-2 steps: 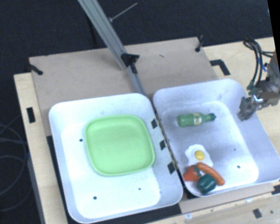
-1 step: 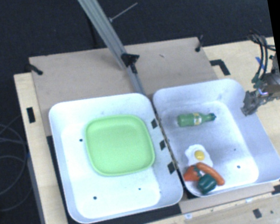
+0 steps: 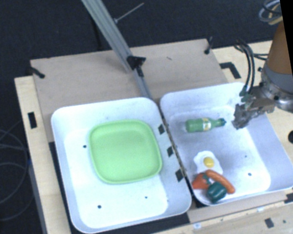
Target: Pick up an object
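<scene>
We are hovering gripper (image 3: 241,120) just beside green bottle (image 3: 204,124) in right bin (image 3: 271,142), toward table's far-right corner — fingers' state we cannot tell. Approach step underway; next move needs lowering, straddling bottle.

Arm (image 3: 281,76): grey metal, rounded segments.
Band (image 3: 281,51): orange, above the wrist.
Cables (image 3: 248,65): thin, black, looping beside the wrist.
Gripper (image 3: 241,119): dark grey, small and blocky, with paler metal parts behind it.

Bright even light, soft focus, faint shadows.
</scene>
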{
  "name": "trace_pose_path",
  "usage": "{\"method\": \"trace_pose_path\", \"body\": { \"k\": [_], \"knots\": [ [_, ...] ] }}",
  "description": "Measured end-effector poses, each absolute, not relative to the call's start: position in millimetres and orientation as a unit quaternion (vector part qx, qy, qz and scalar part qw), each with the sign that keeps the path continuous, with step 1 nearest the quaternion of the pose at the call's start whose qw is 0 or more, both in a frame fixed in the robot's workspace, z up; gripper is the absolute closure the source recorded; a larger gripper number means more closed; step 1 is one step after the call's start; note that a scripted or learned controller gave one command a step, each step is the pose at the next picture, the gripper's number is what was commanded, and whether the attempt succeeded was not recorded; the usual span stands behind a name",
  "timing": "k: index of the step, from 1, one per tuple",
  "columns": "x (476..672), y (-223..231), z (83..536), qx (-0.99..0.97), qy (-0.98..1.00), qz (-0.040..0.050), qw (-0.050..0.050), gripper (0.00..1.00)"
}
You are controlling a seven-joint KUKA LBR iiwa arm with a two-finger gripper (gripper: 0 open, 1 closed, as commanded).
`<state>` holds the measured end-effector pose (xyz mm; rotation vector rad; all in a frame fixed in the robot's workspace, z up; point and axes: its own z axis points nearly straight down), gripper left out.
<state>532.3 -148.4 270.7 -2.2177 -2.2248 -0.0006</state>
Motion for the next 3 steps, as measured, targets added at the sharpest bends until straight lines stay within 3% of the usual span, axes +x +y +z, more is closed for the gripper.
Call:
{"method": "trace_pose_path", "body": {
  "k": [2, 3],
  "knots": [
    [544.1, -47, 256, -0.706, -0.708, -0.0005, 0.000, 1.00],
    [536.3, 4, 262, -0.706, -0.709, -0.0009, 0.000, 1.00]
  ]
}}
